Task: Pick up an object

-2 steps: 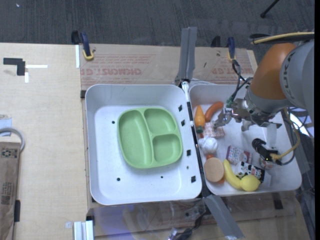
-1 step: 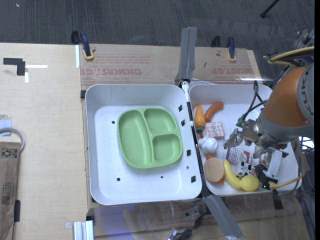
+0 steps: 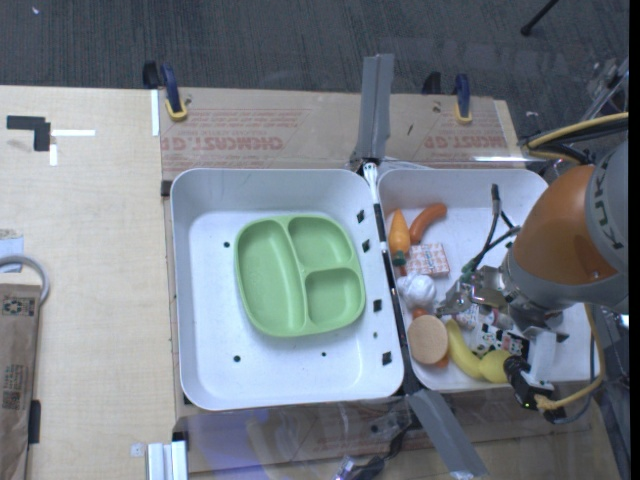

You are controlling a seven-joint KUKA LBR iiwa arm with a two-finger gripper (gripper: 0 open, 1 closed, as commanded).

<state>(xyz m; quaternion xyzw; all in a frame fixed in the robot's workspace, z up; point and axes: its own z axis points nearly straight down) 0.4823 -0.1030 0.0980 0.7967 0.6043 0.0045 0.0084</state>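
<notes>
Gripper (image 3: 468, 298), finger state indiscernible, poised in the right bin (image 3: 530, 183) over a yellow banana (image 3: 466, 353) beside a tan round cookie (image 3: 429, 339).

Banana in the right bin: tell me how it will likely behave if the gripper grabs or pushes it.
The banana is curved, so a push would probably swing it round rather than roll it. Its skin looks smooth, so it may slip from a narrow pinch. It lies against the round tan thing, which would likely get nudged too.
</notes>
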